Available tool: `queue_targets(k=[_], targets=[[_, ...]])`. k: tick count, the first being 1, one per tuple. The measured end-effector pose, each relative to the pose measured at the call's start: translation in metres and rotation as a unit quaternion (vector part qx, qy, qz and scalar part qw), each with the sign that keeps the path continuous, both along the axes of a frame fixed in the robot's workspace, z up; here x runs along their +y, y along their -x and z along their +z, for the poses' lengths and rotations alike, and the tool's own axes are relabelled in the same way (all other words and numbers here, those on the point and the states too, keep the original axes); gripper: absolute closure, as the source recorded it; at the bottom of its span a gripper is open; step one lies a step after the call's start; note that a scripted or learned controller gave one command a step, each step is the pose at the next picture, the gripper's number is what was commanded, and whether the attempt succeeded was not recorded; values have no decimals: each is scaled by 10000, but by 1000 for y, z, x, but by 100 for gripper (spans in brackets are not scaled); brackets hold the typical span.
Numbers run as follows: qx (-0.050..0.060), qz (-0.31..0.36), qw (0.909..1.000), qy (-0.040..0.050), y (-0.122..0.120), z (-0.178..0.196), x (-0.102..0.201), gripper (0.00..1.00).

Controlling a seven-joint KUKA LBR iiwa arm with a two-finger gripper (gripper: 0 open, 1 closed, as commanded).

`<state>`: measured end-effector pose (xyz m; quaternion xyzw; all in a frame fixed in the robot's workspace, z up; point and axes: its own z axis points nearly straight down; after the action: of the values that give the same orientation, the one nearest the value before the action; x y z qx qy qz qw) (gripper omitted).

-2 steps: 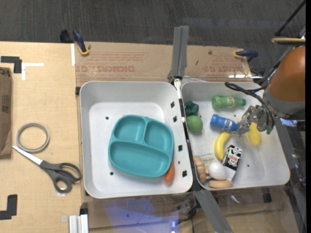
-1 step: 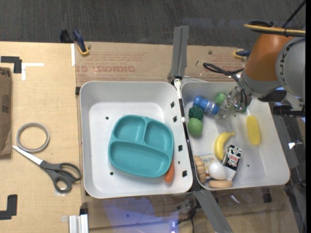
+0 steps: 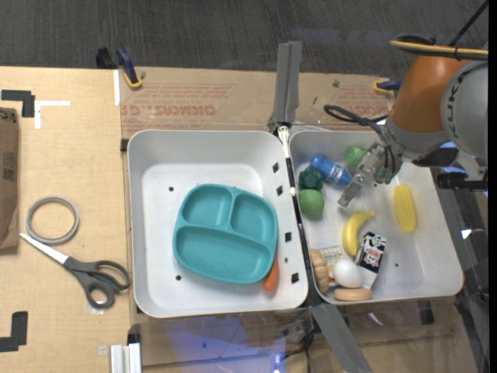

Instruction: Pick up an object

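While scissors (image 3: 85, 271) lie (beside tape (image 3: 52, 218)) on bench (image 3: 70, 154), bins (image 3: 147, 162) sit right.

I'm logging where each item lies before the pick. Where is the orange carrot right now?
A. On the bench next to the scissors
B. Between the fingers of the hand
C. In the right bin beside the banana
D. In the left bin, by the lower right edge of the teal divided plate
D: the carrot lies on the floor of the left bin, against the lower right edge of the teal divided plate.
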<state>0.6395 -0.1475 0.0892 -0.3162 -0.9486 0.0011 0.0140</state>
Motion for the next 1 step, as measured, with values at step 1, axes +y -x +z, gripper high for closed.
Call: queue_targets(k=[1], targets=[[-83, -1047, 9944, 68, 4, 1, 31, 0]])
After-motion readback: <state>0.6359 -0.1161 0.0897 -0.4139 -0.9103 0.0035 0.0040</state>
